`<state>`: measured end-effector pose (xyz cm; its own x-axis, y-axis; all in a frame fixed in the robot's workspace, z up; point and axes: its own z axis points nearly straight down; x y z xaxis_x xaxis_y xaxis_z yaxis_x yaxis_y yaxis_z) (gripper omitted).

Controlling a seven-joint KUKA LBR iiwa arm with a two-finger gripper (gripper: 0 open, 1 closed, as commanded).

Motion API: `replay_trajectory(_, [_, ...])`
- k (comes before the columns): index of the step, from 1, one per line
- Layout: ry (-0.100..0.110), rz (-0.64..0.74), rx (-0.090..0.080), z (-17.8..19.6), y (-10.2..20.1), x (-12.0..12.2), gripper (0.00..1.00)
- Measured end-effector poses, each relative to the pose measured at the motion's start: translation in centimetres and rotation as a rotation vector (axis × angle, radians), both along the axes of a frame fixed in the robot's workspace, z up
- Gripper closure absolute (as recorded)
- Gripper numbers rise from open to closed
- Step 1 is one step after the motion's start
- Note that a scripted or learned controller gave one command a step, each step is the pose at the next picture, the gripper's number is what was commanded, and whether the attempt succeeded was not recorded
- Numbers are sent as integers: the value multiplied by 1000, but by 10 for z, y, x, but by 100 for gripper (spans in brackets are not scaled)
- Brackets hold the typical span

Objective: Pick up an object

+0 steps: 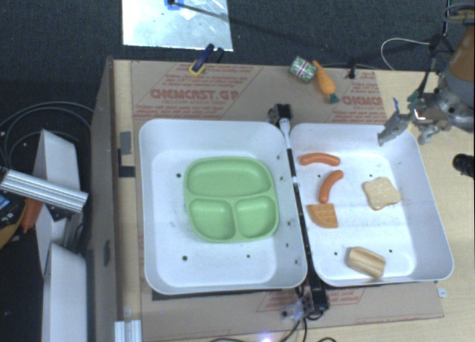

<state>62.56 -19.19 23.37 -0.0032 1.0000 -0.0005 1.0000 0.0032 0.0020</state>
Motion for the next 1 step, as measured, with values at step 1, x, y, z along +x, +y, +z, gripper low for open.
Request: replay_trajectory(1, [2, 2, 1, -63, 38, 6, 0])
